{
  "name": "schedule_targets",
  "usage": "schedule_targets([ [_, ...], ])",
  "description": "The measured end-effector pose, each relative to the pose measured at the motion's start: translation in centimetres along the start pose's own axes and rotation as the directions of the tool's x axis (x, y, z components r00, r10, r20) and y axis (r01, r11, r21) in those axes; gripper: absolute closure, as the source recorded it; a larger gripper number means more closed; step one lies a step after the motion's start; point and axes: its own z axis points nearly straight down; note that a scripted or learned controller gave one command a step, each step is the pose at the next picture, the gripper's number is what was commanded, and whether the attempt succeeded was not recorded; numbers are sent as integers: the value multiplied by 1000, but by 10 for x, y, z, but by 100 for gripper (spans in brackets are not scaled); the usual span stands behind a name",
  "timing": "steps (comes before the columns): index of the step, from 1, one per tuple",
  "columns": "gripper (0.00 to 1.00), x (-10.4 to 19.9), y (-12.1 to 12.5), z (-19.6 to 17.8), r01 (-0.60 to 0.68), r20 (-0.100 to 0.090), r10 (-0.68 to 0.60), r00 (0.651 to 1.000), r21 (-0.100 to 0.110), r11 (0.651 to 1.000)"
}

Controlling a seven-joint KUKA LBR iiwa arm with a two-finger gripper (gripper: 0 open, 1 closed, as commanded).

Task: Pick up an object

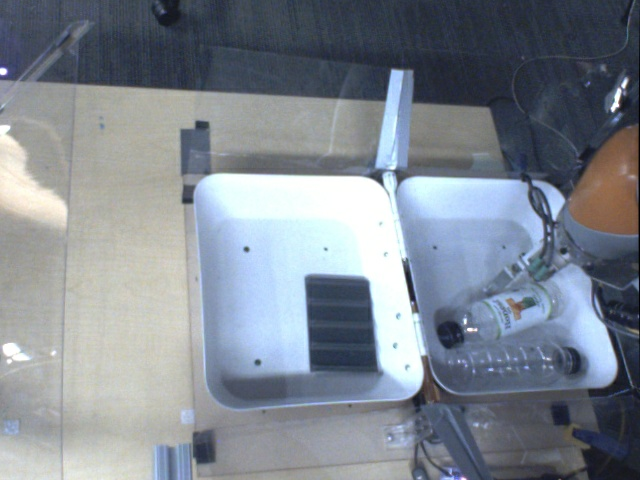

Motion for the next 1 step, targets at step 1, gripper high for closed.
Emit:
schedule_targets([
  [1,0,44,-21,-2,181,4,-181,984,-5,984],
])
